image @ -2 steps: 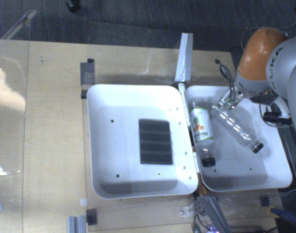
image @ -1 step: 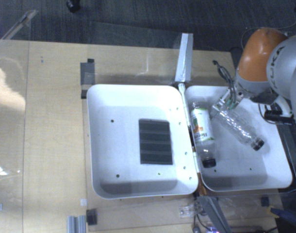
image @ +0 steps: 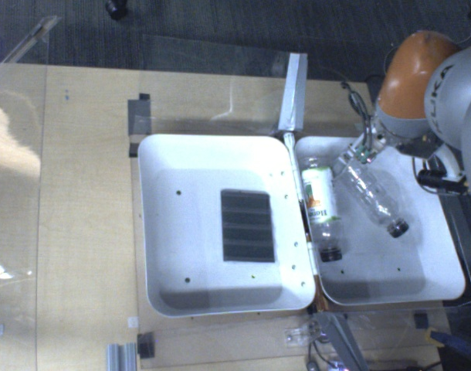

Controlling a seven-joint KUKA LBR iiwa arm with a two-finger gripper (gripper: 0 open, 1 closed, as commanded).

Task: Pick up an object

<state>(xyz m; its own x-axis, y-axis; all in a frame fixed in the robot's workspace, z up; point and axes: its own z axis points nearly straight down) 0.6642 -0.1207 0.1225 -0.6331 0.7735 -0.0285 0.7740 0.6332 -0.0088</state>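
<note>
I see my gripper [image: 364, 147] touching the clear bottle [image: 372, 194]; the labelled bottle [image: 320, 207] lies left; grip state unclear.

Two bottles lie in the right bin [image: 444, 280]: a labelled bottle [image: 320, 211] with a dark cap along its left wall, and a clear plastic bottle [image: 372, 194] lying diagonally, dark cap toward lower right.

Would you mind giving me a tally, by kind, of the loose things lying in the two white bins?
Dark ribbed pads: 1, the black ribbed pad in the left bin.
Bottles: 2, the labelled bottle and the clear bottle, both in the right bin.
Total: 3.
</note>
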